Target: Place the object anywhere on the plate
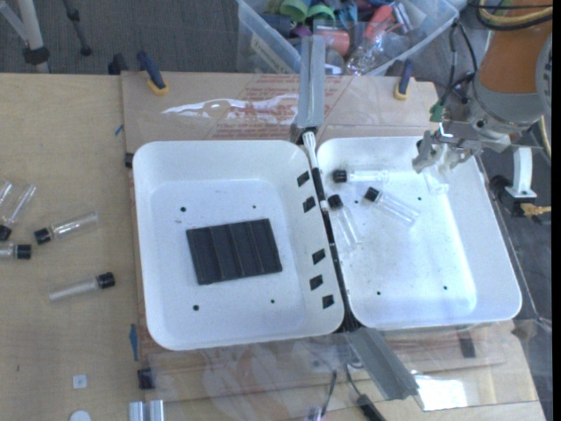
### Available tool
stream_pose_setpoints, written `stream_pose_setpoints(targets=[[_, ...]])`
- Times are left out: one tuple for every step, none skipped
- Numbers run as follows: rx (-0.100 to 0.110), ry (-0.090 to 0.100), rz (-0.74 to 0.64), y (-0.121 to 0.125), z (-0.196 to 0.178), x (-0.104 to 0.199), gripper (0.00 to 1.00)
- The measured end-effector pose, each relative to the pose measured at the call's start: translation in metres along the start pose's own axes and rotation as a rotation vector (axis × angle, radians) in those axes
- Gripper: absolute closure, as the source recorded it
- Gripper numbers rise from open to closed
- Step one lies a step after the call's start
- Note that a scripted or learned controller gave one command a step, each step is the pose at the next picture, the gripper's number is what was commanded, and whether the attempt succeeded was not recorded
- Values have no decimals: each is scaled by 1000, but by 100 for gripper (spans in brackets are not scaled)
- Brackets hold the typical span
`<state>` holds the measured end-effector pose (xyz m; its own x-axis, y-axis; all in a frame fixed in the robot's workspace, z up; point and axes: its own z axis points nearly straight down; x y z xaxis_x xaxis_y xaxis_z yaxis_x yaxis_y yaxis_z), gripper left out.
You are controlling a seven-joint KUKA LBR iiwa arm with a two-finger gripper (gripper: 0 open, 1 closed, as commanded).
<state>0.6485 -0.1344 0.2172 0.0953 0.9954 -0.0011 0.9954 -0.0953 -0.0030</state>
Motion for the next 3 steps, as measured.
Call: stream_pose_setpoints(targets=[[4,2,-165,-57,-15,64,100],[5,2,-411,-76,36,124,100],[4,2,-700,-115,35,184,100]])
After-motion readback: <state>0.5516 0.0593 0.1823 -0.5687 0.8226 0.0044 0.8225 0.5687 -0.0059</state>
